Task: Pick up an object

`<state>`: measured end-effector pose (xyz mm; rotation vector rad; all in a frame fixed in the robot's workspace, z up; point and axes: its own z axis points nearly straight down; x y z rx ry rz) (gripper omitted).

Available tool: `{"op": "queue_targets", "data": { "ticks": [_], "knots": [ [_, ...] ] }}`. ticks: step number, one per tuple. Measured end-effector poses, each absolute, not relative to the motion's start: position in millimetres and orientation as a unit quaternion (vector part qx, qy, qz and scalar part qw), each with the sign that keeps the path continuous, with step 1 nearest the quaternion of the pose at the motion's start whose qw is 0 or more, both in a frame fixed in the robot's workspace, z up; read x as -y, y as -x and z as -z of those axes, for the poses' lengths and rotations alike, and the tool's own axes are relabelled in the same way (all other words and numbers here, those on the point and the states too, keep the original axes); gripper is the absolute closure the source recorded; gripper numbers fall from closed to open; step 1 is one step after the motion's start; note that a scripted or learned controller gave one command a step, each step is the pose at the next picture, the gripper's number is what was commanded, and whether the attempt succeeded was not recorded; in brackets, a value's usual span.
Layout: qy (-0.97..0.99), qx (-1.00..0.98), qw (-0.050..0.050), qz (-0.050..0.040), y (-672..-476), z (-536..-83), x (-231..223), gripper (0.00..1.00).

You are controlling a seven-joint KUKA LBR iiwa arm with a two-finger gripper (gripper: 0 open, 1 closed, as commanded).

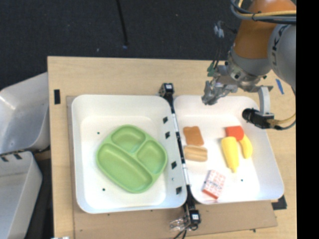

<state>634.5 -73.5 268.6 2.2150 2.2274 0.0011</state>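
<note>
The right bin (259,183) holds a brown toast-like piece (193,135), a tan bread roll (195,154), a yellow banana-like piece (230,153), a smaller yellow piece (246,147), an orange-red block (234,132) and a red-and-white checked packet (214,183). My gripper (211,94) hangs over the back left corner of that bin, above and behind the toast piece, with nothing seen between its fingers. Its fingertips are too small and dark to read.
The left bin (84,193) holds a green three-compartment plate (132,158). A black clip (166,89) sits at the back of the divider between the bins. A black fitting with a cable (258,117) hangs from the arm over the right bin's back right.
</note>
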Motion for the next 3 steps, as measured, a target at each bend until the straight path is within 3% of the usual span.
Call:
{"op": "queue_targets", "data": {
  "ticks": [2,3],
  "knots": [
    [-0.705,-0.709,0.0,-0.0005,-635.6,-272,-30,1.0],
    [-0.705,-0.709,0.001,-0.0002,-650.0,-254,-80,1.0]
  ]
}}
